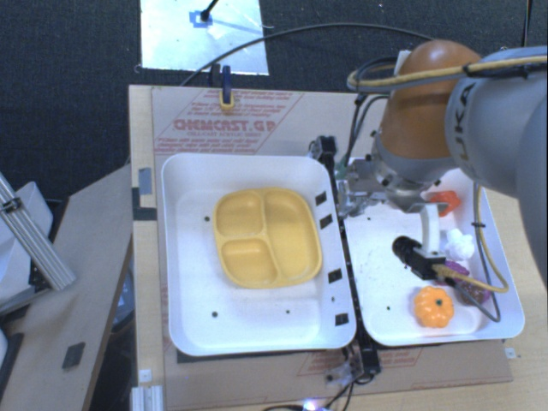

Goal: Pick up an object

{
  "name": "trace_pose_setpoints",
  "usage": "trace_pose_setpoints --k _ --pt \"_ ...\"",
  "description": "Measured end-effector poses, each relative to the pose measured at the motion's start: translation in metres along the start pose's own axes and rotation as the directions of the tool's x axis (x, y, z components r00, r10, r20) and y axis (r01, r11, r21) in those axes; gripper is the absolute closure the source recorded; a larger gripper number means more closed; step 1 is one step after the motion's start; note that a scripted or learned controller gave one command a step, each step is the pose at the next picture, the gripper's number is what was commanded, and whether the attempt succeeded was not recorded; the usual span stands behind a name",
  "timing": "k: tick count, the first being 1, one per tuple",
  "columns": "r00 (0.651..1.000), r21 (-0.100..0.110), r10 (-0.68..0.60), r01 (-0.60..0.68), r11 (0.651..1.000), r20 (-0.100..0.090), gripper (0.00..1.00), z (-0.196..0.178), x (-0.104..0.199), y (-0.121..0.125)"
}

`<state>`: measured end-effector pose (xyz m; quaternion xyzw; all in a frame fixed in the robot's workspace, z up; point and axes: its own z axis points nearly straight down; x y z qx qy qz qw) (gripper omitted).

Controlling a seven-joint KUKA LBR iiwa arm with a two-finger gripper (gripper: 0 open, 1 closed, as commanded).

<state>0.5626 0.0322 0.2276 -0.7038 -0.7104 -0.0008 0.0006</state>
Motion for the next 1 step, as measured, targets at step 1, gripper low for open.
trace_pose_setpoints --k 1 --pt "1.0 0.002 0.001 -0.001 1.0 0.0 1.0 0.0108 0.0502 -0.0264"
